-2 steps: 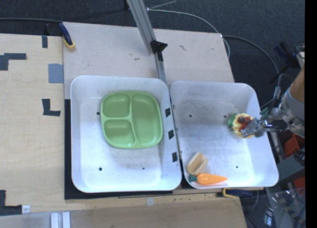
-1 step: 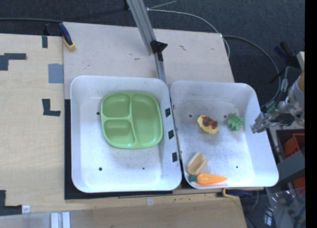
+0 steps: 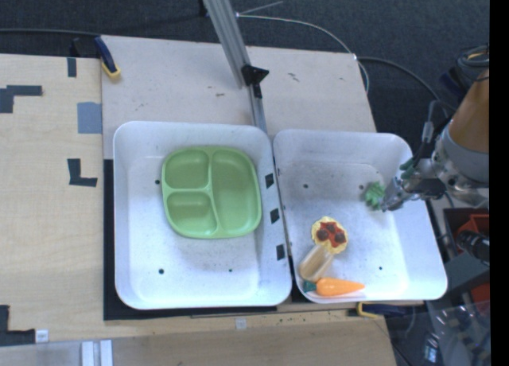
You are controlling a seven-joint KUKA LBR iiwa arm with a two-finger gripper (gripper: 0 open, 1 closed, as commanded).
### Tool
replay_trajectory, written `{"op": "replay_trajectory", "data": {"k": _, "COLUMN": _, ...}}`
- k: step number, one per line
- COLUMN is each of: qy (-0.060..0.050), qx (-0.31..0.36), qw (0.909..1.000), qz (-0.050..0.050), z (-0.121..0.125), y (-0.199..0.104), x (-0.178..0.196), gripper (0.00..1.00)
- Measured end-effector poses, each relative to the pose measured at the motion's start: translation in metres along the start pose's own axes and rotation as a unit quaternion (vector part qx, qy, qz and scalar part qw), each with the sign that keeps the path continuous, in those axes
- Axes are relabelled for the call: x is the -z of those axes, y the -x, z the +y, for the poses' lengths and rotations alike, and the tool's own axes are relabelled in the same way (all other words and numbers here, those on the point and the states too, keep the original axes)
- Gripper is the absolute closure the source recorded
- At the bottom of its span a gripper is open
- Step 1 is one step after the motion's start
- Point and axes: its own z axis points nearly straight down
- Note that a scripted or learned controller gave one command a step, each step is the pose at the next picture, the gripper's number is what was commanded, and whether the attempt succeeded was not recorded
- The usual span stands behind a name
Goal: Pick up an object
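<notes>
In the right bin (image 3: 334, 149), a small green leafy toy (image 3: 372, 194) lies near the right wall. My gripper (image 3: 392, 197) reaches in from the right and sits low, right beside that toy on its right side, touching or nearly touching it. Toward the bin's front lie a round yellow toy with a red top (image 3: 329, 233), a tan bun-shaped toy (image 3: 316, 262) and an orange carrot (image 3: 339, 286).
The left bin (image 3: 135, 269) holds a green divided plate (image 3: 211, 192). A grey metal bar (image 3: 227, 26) slants down from the top to the seam between the bins. Cables run behind the right bin.
</notes>
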Motion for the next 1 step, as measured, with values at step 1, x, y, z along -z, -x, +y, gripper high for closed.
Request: {"op": "replay_trajectory", "data": {"k": 1, "qy": 0.000, "qx": 0.000, "qw": 1.0000, "qz": 0.000, "z": 0.0105, "y": -0.0450, "x": -0.0013, "gripper": 1.00}}
